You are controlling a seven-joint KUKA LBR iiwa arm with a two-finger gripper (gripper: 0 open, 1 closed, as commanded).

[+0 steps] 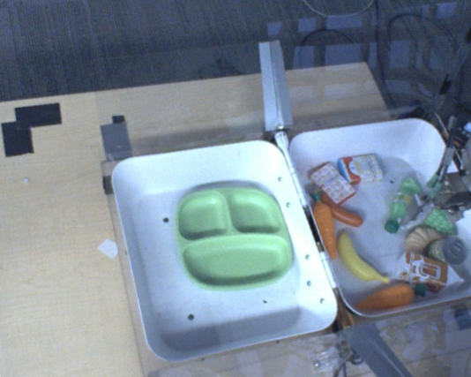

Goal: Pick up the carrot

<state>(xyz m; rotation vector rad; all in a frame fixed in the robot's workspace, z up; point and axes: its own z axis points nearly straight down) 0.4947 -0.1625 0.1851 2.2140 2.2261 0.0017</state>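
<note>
Against the right bin's (427, 129) left wall lies the carrot (323, 227), its green top towards the bin's far side. Just right of the carrot sit a sausage (345, 215) and a banana (359, 262); beyond it, two small cartons (349, 175). A second orange vegetable (384, 298) rests by the bin's near wall. Across the bin from the carrot, well apart, the gripper (441, 211) hovers over a green bottle (400, 205); whether its fingers are spread cannot be told. Left of the carrot, the left bin (151, 242) holds a green divided tray (232, 236).
</note>
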